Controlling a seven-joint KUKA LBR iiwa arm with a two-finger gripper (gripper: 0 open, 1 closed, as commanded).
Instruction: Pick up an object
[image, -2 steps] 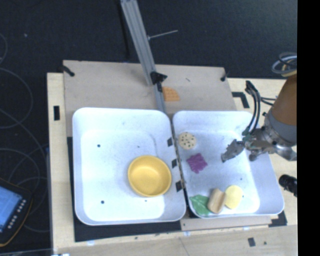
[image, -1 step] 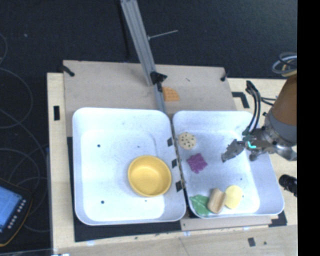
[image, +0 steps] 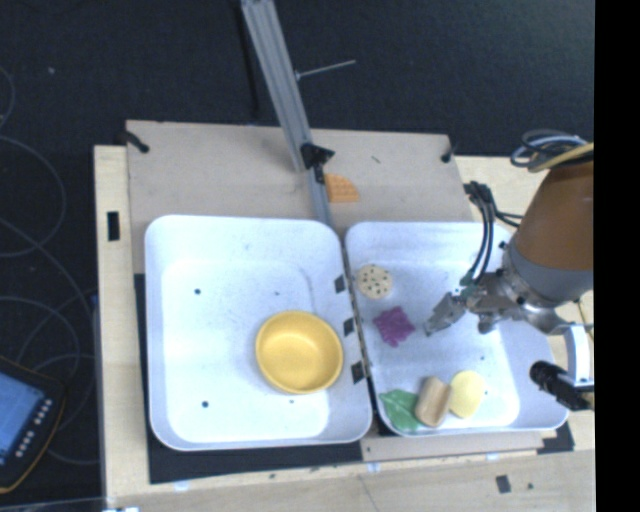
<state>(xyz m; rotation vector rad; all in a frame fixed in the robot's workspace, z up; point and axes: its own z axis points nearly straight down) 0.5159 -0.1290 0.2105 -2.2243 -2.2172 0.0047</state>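
Observation:
In the right bin (image: 420, 240) lie a purple block (image: 393, 325), a round speckled tan disc (image: 374, 281), a green piece (image: 399, 405), a tan cylinder (image: 433, 401) and a yellow lemon-like object (image: 467, 393). A yellow bowl (image: 298, 352) sits in the left bin (image: 200, 260). My gripper (image: 463, 318) hangs over the middle of the right bin, just right of the purple block and above the tan cylinder and lemon-like object. Its fingers (image: 441, 316) are spread open with nothing between them.
A slanted metal rail (image: 285, 90) runs down to the divider between the bins. A small orange piece (image: 340, 189) lies on the bench behind the bins. Cables (image: 545, 150) hang by the arm at the right.

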